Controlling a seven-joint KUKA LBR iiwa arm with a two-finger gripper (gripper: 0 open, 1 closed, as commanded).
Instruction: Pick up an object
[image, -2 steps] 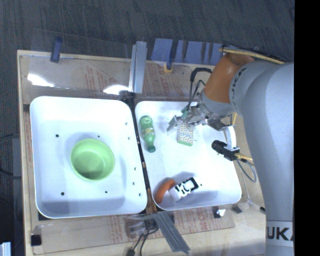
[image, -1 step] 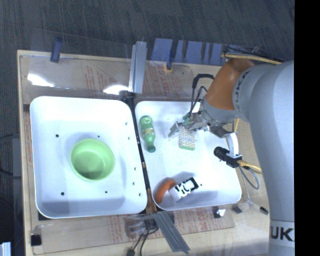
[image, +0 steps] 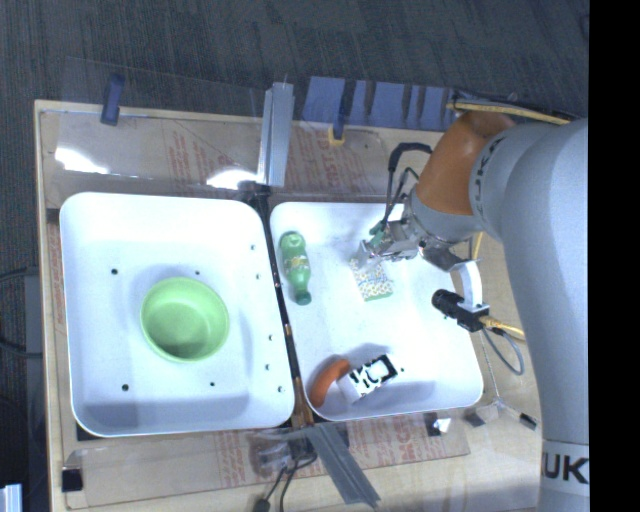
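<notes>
My gripper (image: 384, 247) is low over the upper middle of the right bin (image: 440, 380). A small pale packet with a dotted pattern (image: 375, 283) lies right below the gripper's tip, touching it or very close to it. A green bottle (image: 294, 264) lies along the right bin's left wall. At the bin's front lie an orange rounded object (image: 325, 379) and, beside it, a black-and-white box (image: 374, 374).
The left bin (image: 100, 300) holds a light green bowl (image: 184, 318) near its middle. A metal divider rail (image: 275, 130) stands behind the seam between the bins, with blue blocks (image: 375, 103) at the back. The grey arm (image: 530, 220) covers the right bin's right side.
</notes>
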